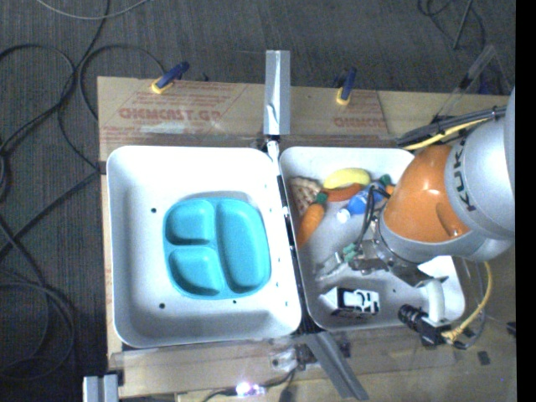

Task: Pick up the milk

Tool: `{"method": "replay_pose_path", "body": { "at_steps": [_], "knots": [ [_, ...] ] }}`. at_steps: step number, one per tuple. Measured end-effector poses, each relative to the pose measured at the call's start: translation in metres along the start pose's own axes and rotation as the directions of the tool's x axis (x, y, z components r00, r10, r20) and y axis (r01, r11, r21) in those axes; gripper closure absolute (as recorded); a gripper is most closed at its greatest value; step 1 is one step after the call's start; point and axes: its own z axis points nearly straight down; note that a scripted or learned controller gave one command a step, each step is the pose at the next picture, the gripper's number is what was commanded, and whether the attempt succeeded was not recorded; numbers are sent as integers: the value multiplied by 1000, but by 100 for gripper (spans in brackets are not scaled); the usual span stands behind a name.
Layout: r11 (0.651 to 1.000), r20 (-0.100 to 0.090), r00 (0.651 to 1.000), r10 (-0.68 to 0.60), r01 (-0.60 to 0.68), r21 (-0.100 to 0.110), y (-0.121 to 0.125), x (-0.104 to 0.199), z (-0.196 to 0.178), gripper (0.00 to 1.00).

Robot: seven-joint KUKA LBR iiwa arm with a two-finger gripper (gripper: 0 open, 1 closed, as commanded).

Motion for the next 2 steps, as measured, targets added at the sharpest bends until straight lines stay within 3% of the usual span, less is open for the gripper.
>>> {"method": "replay_pose_path", "body": {
  "at_steps": [1, 2],
  "knots": [
    [1000, 3, 1000, 5, -5, -2, -12, -91, -10, 0],
    [991, 1, 991, 133, -133, -3, -7, -74, -53, 0]
  ]
}}
